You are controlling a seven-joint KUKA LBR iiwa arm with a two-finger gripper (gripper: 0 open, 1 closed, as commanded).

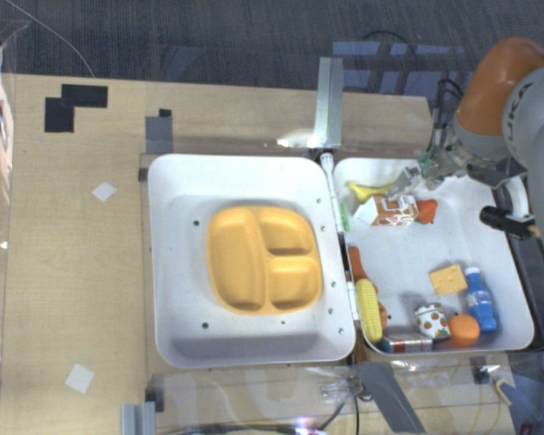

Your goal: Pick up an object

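Nearest the camera, along the right bin's (517, 333) six o'clock rim, lie a marker-like tube (406, 343), one small printed cup (429, 319) and one orange ball (464, 330). Also inside: one blue bottle (480, 302), one cheese wedge (448, 280), one corn cob (369, 308), one carton (394, 211), one banana (370, 189). The left bin (177, 243) holds one yellow divided tray (263, 258). The gripper (415, 176) hovers at twelve o'clock, perhaps touching the carton; its opening is unclear.

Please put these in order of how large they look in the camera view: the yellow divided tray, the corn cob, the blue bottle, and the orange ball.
1. yellow divided tray, by far the largest
2. corn cob and blue bottle: they look about alike, so I do not rank them
3. orange ball, the smallest
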